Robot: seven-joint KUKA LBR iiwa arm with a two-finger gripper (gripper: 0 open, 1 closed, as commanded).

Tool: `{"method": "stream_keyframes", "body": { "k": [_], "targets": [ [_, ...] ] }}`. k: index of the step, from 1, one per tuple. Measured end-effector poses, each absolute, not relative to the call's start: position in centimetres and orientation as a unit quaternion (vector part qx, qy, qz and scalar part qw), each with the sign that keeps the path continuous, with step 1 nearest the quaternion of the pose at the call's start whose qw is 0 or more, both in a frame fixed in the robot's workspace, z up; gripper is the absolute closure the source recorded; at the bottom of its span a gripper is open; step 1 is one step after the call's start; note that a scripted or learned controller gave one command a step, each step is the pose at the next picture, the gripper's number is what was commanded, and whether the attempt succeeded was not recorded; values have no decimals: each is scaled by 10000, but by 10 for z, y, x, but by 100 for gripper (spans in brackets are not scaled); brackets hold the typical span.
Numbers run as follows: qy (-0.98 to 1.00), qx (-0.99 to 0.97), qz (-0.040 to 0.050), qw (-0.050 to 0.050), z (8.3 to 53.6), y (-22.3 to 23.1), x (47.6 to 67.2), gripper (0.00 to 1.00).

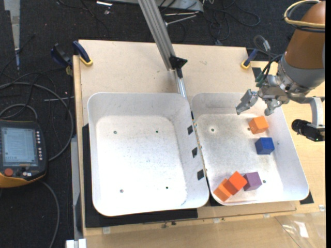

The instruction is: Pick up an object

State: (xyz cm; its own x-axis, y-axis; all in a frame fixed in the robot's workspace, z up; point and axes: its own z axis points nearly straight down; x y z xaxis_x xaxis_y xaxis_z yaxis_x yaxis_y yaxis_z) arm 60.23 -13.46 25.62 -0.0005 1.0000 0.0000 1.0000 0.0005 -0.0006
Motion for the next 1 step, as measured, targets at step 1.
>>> {"method": "stream_keyframes", "body": {
  "k": [1],
  "targets": [
    [-7050,-7092,22,9,220,-183,575,0]
  ]
}}
